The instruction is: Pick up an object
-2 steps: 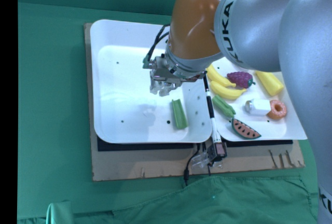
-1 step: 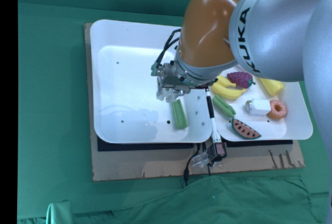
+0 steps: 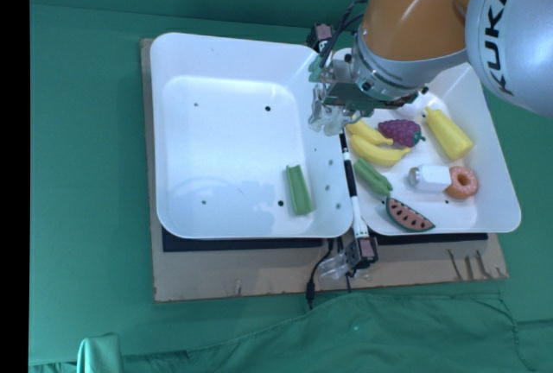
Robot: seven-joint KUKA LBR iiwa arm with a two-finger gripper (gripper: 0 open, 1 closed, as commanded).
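My gripper (image 3: 328, 116) hangs over the seam between the two white bins, at the upper left corner of the right bin (image 3: 497, 190). The arm's orange band and grey wrist cover most of it from above. Just below and right of it lie a yellow banana (image 3: 376, 147) and a purple bunch of grapes (image 3: 399, 132). Further right are a yellow corn cob (image 3: 448, 133), a white block (image 3: 429, 179), an orange doughnut (image 3: 462, 182), a green pepper (image 3: 372, 175) and a watermelon slice (image 3: 407, 216). A green celery stick (image 3: 299, 189) lies in the left bin (image 3: 216, 60).
A black and white divider rod (image 3: 351, 181) runs down between the bins. The bins stand on a cardboard sheet (image 3: 259, 276) over green cloth. Cables and a small clamp (image 3: 356, 252) sit at the front edge between the bins.
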